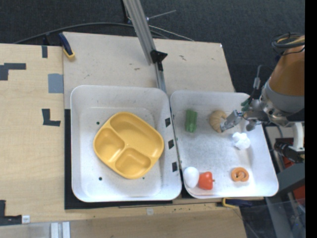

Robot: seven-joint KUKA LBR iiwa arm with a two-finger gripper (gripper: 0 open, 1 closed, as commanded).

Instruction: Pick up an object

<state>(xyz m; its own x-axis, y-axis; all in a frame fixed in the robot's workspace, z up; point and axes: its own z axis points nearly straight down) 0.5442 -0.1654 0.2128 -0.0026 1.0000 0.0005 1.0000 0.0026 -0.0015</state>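
The right bin (257, 182) holds several small objects: a green block (190, 120), a tan rounded lump (216, 119), a white crumpled piece (241, 141), an orange ring (239, 174), a red pepper-like toy (205, 180) and a white egg shape (190, 175). My gripper (239, 123) hangs over the bin's upper right part, just right of the tan lump and above the white piece. It looks open, and nothing shows between its fingers. The arm's grey wrist and orange band (290, 76) reach in from the right.
The left bin (81, 133) holds a yellow sectioned tray (129, 144). A slanted metal pole (143, 29) runs down to the seam between the bins. The wooden bench (29, 113) lies to the left, and cables trail at the back.
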